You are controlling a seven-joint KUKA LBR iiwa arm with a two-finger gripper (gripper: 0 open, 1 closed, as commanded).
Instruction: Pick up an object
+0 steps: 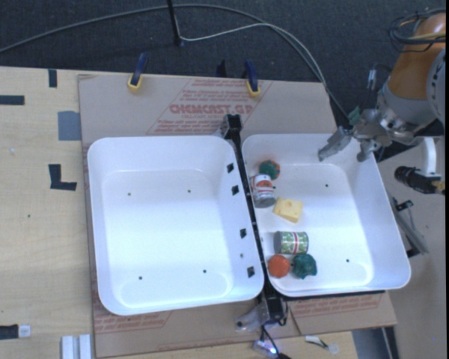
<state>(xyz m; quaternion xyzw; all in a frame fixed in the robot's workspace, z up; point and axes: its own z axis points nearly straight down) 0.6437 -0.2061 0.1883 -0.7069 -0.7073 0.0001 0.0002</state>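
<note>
My gripper point(347, 145) hung spread and empty over the right bin's point(374, 223) far right corner. Inside that bin lay the cheese wedge point(289, 209), two small cans beside it, well apart from my fingers.

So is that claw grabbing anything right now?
Claw: open, holding nothing, over the right bin's top right corner.

A robotics lab or test cell. Two white bins point(165, 223) sit on a cardboard sheet point(202, 111) clamped to the surface by blue-and-yellow clamps point(138, 73) just behind them. Black tape marks point(58, 178) lie left of the bins, and cables point(232, 21) trail over dark carpet behind.
</note>
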